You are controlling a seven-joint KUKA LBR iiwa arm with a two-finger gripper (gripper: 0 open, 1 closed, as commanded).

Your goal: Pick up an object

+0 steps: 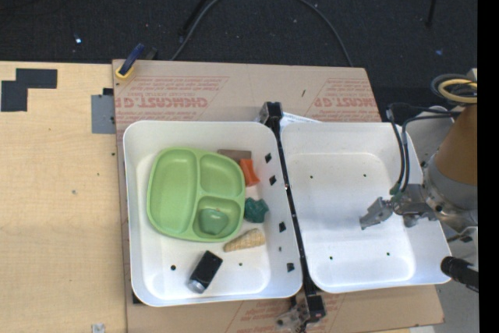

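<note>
The fingers (374, 216) hang over the right bin (343, 261), holding nothing, open or shut I cannot tell, while the toys wait at nine o'clock in the left bin (140, 246)

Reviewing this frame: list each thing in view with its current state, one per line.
Gripper: over the right bin, nothing seen between its fingers.
Right bin: on the bench, beside the left bin.
Left bin: holds all the loose items.
Green divided plate: flat, right way up.
Green lump: sitting in a plate compartment.
Dark green toy: beside the plate.
Orange piece: at the plate's edge.
Cone: lying on its side.
Black block: lying flat.
</note>
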